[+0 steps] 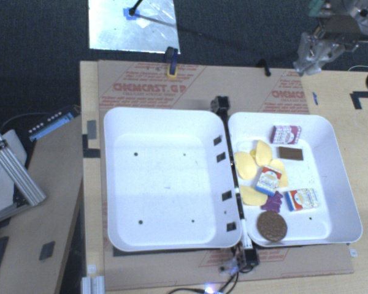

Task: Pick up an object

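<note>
The right bin (pixel 340 164) holds several small things. A pink-and-white box (pixel 286 133) lies near its back, with a brown bar (pixel 290 154) just in front of it. Yellow chip-like pieces (pixel 253 161) spread across the bin's left part, with a small red-and-white packet (pixel 268 180) lying on them. Toward the front are a purple piece (pixel 272 202), a red-and-white box (pixel 301 199) and a round brown cookie (pixel 272 226). My gripper (pixel 308 55) hangs high beyond the right bin's back edge, well away from all of them, with nothing seen between its fingers.
The left bin (pixel 165 176) sits beside the right one, joined by a black clipped divider (pixel 230 176). A shiny metal plate (pixel 132 16) lies at the back left. A yellow-and-black clamp (pixel 171 63) stands on the brown board behind the bins.
</note>
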Controlling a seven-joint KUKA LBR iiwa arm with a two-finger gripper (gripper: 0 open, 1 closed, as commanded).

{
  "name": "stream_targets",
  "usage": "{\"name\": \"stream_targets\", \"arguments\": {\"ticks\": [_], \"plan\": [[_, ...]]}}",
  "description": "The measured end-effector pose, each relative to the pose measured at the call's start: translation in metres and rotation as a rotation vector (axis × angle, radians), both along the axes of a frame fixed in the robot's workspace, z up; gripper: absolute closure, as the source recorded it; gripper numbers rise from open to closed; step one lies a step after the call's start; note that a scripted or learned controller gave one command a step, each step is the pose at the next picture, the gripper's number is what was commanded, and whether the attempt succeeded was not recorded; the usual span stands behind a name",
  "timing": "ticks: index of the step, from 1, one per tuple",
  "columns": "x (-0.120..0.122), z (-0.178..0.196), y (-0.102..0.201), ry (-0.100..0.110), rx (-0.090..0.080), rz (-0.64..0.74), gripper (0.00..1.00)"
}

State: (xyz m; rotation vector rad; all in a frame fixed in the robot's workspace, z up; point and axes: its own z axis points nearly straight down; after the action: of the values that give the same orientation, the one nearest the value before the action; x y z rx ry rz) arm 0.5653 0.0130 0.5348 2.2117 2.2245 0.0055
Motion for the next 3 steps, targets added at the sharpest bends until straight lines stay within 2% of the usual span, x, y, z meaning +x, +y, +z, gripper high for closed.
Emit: {"name": "stream_targets", "arguments": {"ticks": [1,3], "plan": [[-0.058,0.001,0.047,0.005,0.003,0.003,1.0],[-0.079,0.0,0.105,0.004,0.003,0.001,1.0]]}}
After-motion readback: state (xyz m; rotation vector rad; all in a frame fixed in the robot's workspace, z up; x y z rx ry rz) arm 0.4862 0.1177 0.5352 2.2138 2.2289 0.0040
